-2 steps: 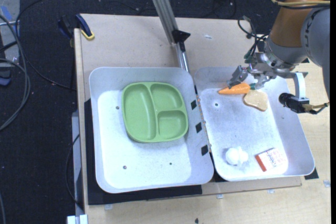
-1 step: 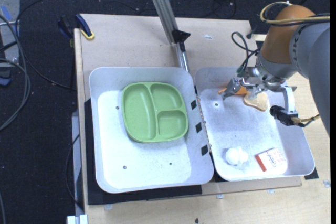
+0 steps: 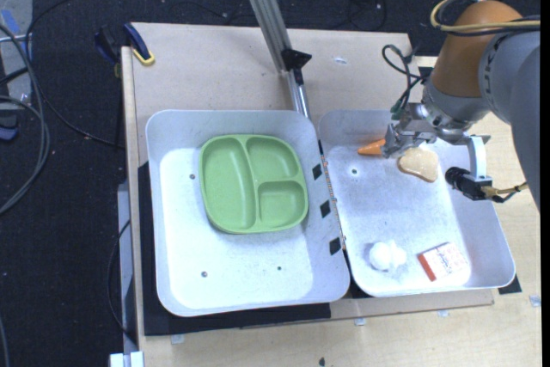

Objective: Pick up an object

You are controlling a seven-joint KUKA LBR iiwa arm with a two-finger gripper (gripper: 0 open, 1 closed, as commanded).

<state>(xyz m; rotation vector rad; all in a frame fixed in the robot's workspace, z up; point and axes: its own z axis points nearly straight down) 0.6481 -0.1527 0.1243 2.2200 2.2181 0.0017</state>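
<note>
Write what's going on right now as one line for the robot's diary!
gripper: over right bin, far end | nearest: orange piece, tan piece | near end: white lump, red-and-white packet | left bin: green tray

Grey arm (image 3: 516, 90) cut off by the right edge, pincer (image 3: 402, 136) too small to tell how its fingers stand, orange piece (image 3: 371, 148) partly hidden under it, print on the red-and-white packet (image 3: 443, 261) unreadable, surface (image 3: 215, 69) corner running out at bottom right.

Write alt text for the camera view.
A grey arm's gripper hangs over the right bin beside an orange piece and a tan piece. The left bin holds a green divided plate.
</note>
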